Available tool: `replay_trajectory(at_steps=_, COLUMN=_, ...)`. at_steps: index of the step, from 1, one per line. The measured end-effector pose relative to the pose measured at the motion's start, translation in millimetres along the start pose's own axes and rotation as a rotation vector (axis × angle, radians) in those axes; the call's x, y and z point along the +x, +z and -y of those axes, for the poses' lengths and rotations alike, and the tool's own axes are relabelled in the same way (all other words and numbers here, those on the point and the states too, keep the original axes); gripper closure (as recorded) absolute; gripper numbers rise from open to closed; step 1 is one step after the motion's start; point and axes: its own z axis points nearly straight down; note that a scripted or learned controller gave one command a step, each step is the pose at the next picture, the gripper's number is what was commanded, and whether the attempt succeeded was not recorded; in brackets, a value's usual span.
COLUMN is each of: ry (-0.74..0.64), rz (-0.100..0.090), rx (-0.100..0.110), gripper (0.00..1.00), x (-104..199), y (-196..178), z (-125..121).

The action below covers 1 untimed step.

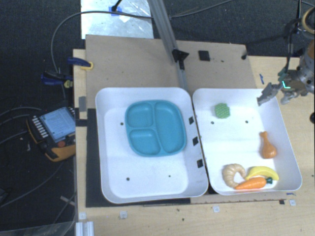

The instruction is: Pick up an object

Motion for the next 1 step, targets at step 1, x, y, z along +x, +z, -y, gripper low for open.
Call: replay_trajectory(at_steps=1, ry=0.000, rz=0.000, rx=-0.001, gripper=0.00, x=0.0, y=-0.6, z=-0.3)
